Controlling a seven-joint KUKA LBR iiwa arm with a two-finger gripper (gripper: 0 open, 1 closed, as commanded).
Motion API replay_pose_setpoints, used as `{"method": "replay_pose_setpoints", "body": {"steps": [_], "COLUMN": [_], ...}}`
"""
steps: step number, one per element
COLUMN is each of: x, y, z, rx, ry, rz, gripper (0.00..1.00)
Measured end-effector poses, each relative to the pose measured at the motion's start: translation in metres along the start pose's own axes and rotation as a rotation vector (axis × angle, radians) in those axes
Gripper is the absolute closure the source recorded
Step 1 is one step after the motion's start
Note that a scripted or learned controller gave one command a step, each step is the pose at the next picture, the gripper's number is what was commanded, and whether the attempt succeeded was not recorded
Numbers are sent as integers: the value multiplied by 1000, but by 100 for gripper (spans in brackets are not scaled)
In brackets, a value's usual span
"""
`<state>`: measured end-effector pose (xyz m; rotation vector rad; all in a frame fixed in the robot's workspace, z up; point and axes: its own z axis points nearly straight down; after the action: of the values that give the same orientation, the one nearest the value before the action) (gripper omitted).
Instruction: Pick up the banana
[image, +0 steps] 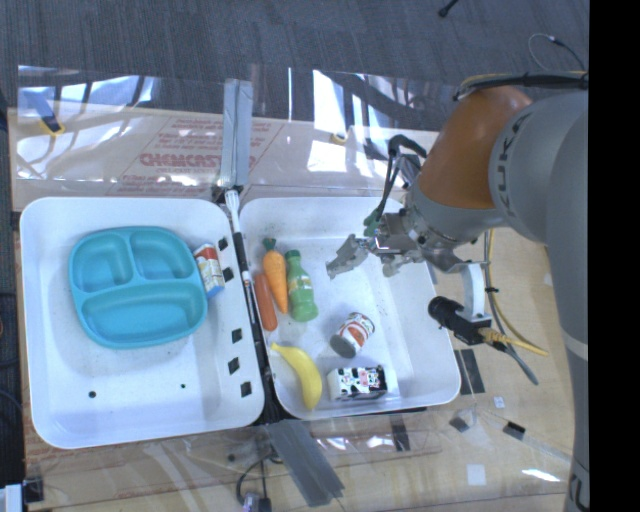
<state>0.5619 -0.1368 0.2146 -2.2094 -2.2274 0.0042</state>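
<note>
Tray in left bin, small can at its right; right bin holds carrot beside bottle, banana in front, can and carton right of banana; gripper above the right bin.

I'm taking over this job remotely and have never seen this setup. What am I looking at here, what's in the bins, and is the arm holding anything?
This is one camera fixed above a bench, looking down at a slant. The grey arm with the orange band reaches in from the right; its tool hangs over the right bin, above the things, with nothing between its fingers. In that bin lie the banana near the front edge, a carrot, a green bottle, a small can on its side, and a black-and-white carton. The left bin holds a blue divided plate and another small can beside it. The banana has not been picked up.
</note>
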Motion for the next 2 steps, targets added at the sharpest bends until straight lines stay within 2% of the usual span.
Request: {"method": "replay_pose_setpoints", "body": {"steps": [1,2], "x": [42,41], "y": [-60,-60], "z": [124,114], "rx": [-1,-2], "ry": [0,-1], "rz": [-312,-316], "gripper": [0,100]}}
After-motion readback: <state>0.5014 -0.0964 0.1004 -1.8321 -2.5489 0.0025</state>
